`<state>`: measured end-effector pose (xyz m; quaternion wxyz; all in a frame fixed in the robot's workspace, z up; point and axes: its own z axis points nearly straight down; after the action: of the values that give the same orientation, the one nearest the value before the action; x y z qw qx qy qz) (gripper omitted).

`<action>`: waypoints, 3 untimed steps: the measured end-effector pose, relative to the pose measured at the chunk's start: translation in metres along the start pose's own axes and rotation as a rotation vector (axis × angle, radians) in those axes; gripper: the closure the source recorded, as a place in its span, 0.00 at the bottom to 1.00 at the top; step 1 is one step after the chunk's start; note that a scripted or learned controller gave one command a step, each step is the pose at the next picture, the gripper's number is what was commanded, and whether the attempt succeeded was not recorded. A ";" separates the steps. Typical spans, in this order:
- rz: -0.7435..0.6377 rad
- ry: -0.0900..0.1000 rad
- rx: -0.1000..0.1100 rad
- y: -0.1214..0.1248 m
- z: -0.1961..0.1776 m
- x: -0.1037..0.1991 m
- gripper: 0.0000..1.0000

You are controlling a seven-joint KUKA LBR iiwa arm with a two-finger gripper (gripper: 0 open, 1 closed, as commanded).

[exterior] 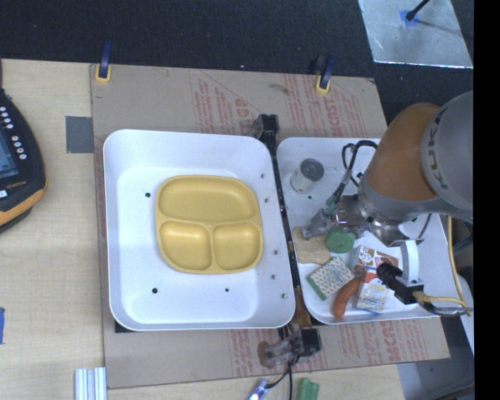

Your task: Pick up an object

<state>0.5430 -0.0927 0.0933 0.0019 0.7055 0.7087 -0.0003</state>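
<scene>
The grey arm with its orange band (408,152) reaches in over the right-hand shallow white bin (293,152), and its end effector (335,217) sits low among the clutter there. Whether the end effector is spread or pressed together cannot be told, since the wrist covers it from above; nothing is visibly pinched.

Taking the right-hand bin as the landmark: a small round green object (340,241) lies near the bin's middle, just below the end effector and close to touching it. A slim orange carrot-shaped toy (348,294) lies in the bin's lower part, its long axis running on a slant from upper right to lower left, with the narrow tip pointing toward the bin's near edge. Beside it on the left lies a flat green-and-white checked card (328,277), tilted diamond-wise. A tan flat piece (312,249) sits by the bin's left wall, just above the card. A grey round cap-like object (310,171) rests in the bin's upper left corner. A small printed red-and-white packet (372,294) lies to the right of the carrot toy, partly under a black part of the arm.

Left of that bin, touching it along the shared wall, stands the second shallow white bin (125,223), carrying a yellow plastic three-compartment plate (208,223). Both rest on a brown cardboard sheet (192,98) on the pale wooden worktop (42,307).
</scene>
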 end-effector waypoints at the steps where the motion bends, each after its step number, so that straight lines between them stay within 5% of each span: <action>1: -0.001 0.003 0.003 0.022 0.000 -0.007 0.00; 2: 0.003 0.002 0.001 0.026 0.000 -0.068 0.00; 3: 0.001 0.003 0.001 0.026 -0.010 -0.068 1.00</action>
<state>0.5696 -0.1608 0.1038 0.0006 0.7059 0.7083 0.0003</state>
